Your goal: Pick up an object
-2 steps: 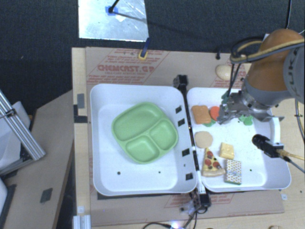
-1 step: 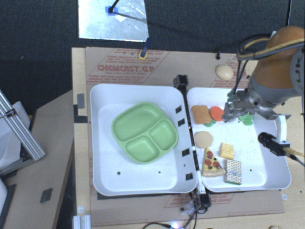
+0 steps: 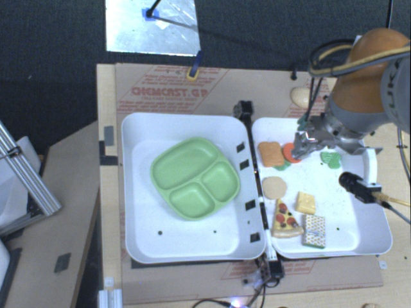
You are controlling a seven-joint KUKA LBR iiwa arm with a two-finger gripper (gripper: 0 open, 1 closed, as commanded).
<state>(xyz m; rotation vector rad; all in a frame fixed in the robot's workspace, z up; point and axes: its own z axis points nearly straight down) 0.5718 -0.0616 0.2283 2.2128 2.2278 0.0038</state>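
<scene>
The gripper is lowered over a red disc near the right bin's back edge; finger state cannot be told. The disc is judged light, stiff, best pinched across its rim.

Readable text on the flat brown cardboard sheet beneath the two bins: at its far left part, beyond the left white bin, red printed capitals read approximately "CHEMCAST GP", set among red diagonal stripes. Further red print shows on the sheet's near strip, below the bins, too small and too foreshortened to be read. On the right, the arm's grey housing bears dark letters cut by the frame edge; they cannot be made out with certainty. No other label, number or sign is legible
</scene>
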